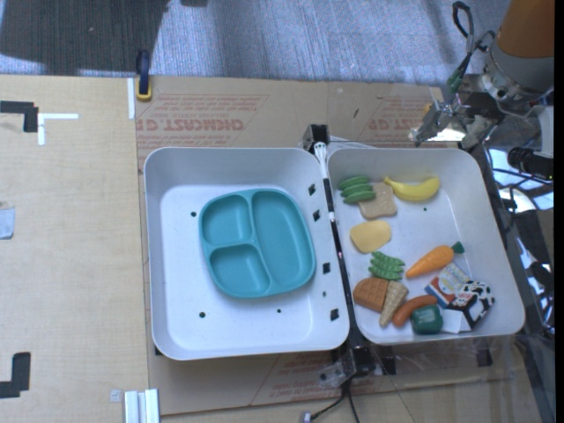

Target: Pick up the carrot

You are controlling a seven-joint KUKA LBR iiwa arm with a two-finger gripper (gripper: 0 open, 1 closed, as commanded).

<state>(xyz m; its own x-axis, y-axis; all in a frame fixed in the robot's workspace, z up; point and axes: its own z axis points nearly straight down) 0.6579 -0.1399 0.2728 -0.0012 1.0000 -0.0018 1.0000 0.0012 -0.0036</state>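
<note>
The carrot [434,259], orange with a green top, lies in the right bin [476,203] toward its right side, tip pointing down-left. My gripper [441,123] hangs over the bench just beyond the right bin's far rim, well above and behind the carrot and apart from it. The arm's orange band [531,7] is at the top right corner.
Around the carrot lie a banana [412,188], pea pods [356,187], a bread slice [379,204], a yellow piece [371,234], a cone [393,300], a sausage [414,309], a green can [426,321] and a cow-patterned carton [464,293]. A teal divided plate [257,242] sits in the left bin [167,236].
</note>
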